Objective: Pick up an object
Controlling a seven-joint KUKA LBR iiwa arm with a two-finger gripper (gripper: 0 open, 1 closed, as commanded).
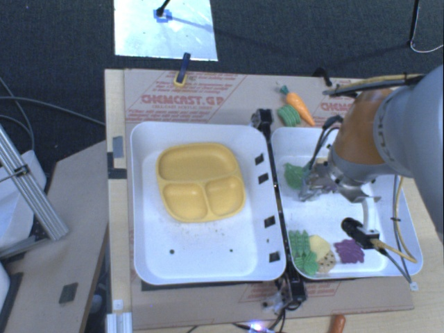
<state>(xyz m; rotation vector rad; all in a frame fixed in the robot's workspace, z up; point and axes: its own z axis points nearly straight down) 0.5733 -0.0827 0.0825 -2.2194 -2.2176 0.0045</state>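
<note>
Dark carpet surrounds a bench topped with a cardboard sheet [208, 92] printed in red; the large line reads roughly "CHEMCAST GP", and the smaller lines beneath it are too small to read. Two white bins sit side by side on it: the left bin [149, 255] carries one yellow divided plate [201, 181] with three compartments, and the right bin [402, 252] holds the toys. The gripper [310, 189] reaches down into the right bin's far-left part, and whether its fingers are spread or pressed together cannot be told at this angle. A green leafy toy [293, 175] lies just beside the fingertips, on their left and slightly farther up the bin, seemingly touching or nearly so; nothing can be seen pinched between them. Well below the fingers, along the bin's near edge, lie three more toys in a row: a second green bumpy piece [302, 248], a pale yellow piece [321, 246] and a purple grape cluster [349, 252]. Above the fingers, outside the bin on the cardboard, rest one orange carrot [300, 103] and one small green piece [288, 115] just beside it.
</note>
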